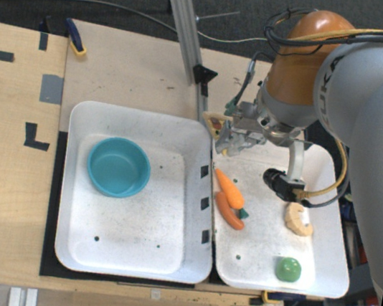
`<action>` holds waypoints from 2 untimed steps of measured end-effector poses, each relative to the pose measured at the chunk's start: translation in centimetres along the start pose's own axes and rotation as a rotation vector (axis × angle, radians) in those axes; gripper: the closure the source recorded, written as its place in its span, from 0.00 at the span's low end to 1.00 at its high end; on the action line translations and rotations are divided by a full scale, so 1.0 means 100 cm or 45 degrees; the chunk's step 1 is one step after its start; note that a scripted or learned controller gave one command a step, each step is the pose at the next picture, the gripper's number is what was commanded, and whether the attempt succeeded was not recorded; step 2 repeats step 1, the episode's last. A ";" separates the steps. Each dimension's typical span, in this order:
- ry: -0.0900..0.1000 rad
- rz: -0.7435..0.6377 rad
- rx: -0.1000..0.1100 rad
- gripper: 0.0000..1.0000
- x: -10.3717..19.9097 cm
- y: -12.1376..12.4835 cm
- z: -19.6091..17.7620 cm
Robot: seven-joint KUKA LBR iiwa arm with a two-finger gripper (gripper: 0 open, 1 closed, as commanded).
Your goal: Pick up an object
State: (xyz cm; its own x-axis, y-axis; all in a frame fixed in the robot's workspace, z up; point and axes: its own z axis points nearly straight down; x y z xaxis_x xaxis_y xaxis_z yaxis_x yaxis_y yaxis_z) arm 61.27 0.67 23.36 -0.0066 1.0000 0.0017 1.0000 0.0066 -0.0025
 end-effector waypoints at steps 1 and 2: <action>0.000 -0.001 -0.002 1.00 0.053 0.009 -0.008; 0.000 -0.001 -0.002 1.00 0.053 0.009 -0.008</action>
